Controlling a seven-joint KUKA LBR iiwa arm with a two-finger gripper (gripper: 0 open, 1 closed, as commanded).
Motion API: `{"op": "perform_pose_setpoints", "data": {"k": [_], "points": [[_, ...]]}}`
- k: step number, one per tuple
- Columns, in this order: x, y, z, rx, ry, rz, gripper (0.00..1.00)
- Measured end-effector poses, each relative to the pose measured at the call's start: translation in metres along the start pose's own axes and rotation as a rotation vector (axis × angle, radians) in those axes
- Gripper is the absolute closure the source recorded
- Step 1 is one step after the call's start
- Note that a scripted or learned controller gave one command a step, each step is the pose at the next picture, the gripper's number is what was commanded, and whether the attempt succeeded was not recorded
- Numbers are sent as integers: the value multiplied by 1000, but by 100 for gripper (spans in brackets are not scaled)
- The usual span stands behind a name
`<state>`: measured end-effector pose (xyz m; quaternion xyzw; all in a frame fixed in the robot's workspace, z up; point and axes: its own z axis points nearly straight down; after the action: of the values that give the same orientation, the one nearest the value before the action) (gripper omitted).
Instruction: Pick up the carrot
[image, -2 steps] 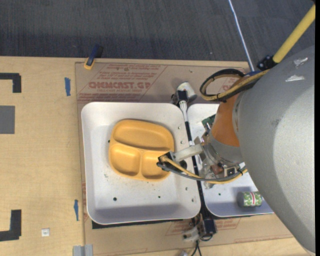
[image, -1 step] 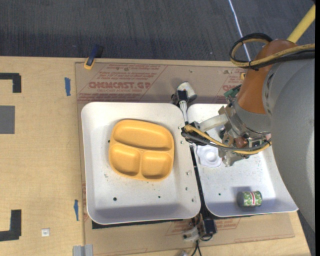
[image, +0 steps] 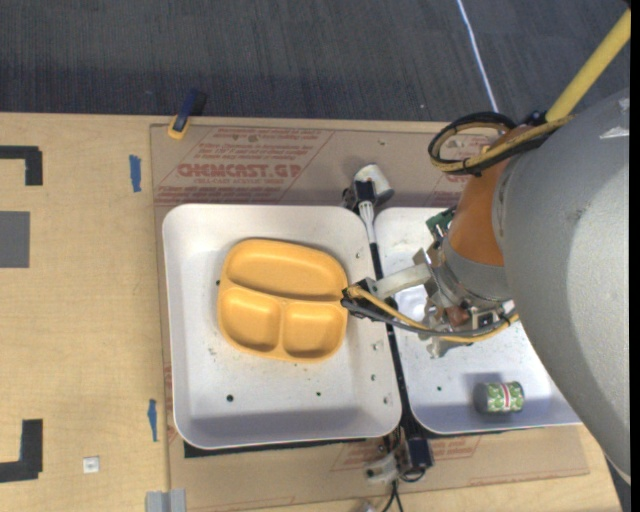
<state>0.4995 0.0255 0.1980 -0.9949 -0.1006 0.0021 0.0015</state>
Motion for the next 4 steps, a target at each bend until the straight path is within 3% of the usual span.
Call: {"op": "perform_pose_setpoints", "data": {"k": [1, 2, 3, 4], "points": [[-13, -40, 0, -1, 1, -4, 100], [-21, 3, -66, -2, 3, -25, 100], [21, -3, 4, -1, 0, 0, 100], [10, -37, 6, -1, 1, -5, 100]]}}
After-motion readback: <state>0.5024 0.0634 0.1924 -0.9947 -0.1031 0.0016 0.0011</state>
